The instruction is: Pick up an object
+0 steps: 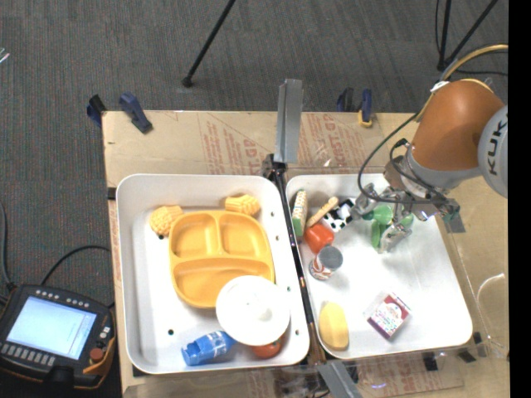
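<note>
The pincer (390, 226) hangs low in the upper part of the right bin (440, 305), its metal fingers (398, 237) down around a glossy green object (382, 217); the green piece sits between them, so the pincer looks clamped on it, though whether it is lifted off the bin floor cannot be told. Above it rises the arm (452, 131), a smooth orange dome meeting grey casing.

Along the right bin's left side lie a ridged corn cob (299, 203), a tan stick (322, 211), a black-and-white patterned piece (338, 216), a shiny red-orange block (319, 237) and a small round can (325, 261) with a grey top. Nearer the front sit a smooth yellow oval (333, 325) and a small printed box (387, 316), tilted.

The left bin (141, 288) holds a yellow plastic divided tray (217, 251), with a round white lid (252, 309) overlapping its lower right corner. Two bumpy yellow pieces (165, 219) (241, 205) rest near the tray's top edge. A blue crumpled wrapper (207, 348) lies at the front, beside a red thing (267, 350) half hidden under the lid.

Both bins sit on a cardboard-covered counter (199, 139).
</note>
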